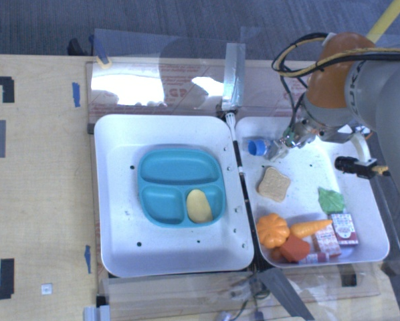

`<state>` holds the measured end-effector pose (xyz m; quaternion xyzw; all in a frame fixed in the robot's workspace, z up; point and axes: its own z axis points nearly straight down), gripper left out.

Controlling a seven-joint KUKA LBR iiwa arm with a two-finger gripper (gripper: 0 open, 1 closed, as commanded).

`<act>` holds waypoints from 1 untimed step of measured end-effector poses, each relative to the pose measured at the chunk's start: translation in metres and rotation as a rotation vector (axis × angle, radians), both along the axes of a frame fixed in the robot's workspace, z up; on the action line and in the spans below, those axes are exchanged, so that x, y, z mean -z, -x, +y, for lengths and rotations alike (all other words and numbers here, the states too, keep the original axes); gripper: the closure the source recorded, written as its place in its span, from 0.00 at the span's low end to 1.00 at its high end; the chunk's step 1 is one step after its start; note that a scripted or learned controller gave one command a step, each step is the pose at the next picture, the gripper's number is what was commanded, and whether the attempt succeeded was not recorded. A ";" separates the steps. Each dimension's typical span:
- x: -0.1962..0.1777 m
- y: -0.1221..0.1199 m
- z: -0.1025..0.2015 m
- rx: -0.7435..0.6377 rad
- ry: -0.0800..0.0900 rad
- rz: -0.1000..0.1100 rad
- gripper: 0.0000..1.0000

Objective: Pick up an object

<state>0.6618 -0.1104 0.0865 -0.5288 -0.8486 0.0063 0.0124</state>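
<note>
— So, where is there room in the right white plastic bin (380, 236)?

— Mostly in its upper half. The slice of brown bread (274, 184) lies near the left wall, with bare floor to its right as far as the small green leafy piece (331, 198). Along the near rim things crowd together: an orange toy pumpkin (273, 229), a red block (295, 249), an orange carrot (311, 228) and two small printed cartons (336, 235), touching or almost touching.

— And the left white bin (113, 179)?

— A teal divided tray (176, 179) sits in its middle, a yellow oval piece (199, 206) in the lower right compartment, with a wide bare margin all round.

— The arm?

— It comes in from the right, orange band high, wrist slanting down-left. Its pincer (285, 143) is near the far left corner, just beside a small blue cylinder (256, 147). I cannot tell how its tips stand; nothing shows between them.
</note>
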 end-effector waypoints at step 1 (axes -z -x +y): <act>0.000 0.000 0.001 0.004 0.002 -0.001 0.00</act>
